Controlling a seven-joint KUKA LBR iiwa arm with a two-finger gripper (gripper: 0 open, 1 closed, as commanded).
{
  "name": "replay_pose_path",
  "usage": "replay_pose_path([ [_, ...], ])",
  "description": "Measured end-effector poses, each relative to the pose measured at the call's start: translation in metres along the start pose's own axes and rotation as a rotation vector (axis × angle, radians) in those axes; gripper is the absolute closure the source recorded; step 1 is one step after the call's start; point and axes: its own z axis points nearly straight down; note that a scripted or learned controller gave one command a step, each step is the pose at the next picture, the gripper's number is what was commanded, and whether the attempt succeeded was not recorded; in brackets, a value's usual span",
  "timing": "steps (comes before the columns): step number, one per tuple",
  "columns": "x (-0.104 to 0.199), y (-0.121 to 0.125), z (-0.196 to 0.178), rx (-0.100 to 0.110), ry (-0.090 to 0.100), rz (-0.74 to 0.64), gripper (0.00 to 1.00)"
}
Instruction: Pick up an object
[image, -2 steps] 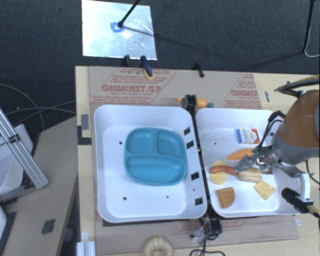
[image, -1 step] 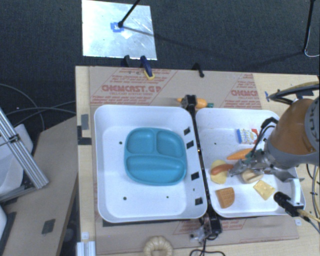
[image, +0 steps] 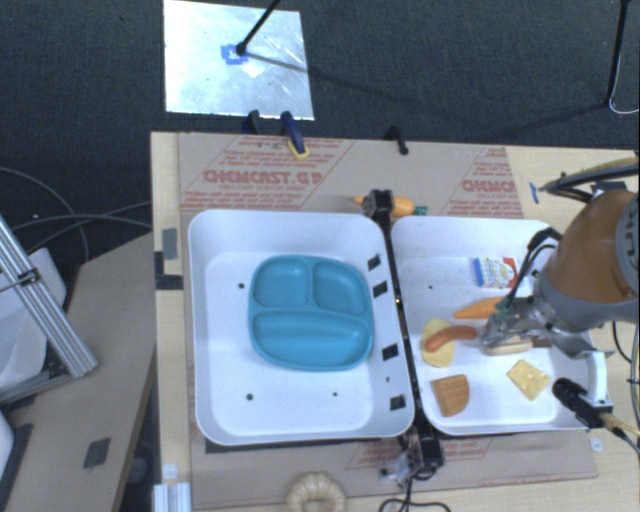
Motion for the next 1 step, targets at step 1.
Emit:
replay_pose_path([
  [1, 0.0043, 0.0054, -0.0623, 0.012, 0.005, -0.004, 1.0],
])
